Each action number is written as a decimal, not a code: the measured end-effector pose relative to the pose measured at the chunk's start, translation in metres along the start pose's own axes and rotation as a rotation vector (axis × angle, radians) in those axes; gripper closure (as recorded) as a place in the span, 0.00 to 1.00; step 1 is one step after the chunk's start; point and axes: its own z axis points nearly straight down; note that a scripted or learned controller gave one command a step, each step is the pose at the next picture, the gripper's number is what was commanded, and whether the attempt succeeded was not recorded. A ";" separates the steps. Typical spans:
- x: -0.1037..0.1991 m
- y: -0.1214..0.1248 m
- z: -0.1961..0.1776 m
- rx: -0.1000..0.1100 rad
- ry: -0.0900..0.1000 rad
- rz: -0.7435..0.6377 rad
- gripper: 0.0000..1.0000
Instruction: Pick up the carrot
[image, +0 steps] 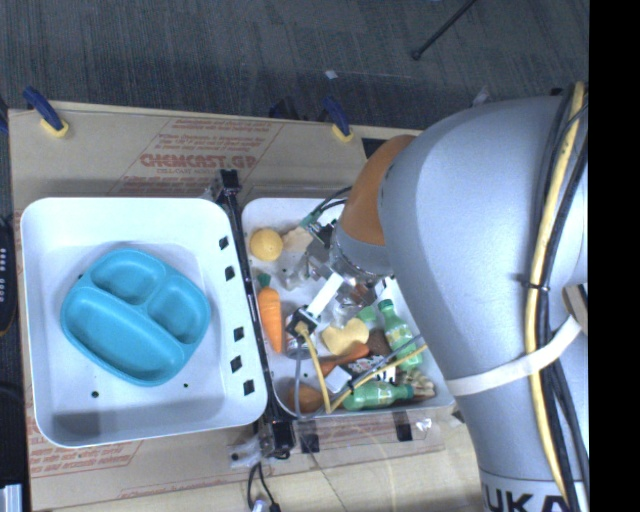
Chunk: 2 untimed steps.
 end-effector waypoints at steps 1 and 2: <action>0.001 -0.001 -0.009 0.009 -0.001 -0.009 1.00; 0.015 -0.075 -0.103 -0.006 0.007 0.132 1.00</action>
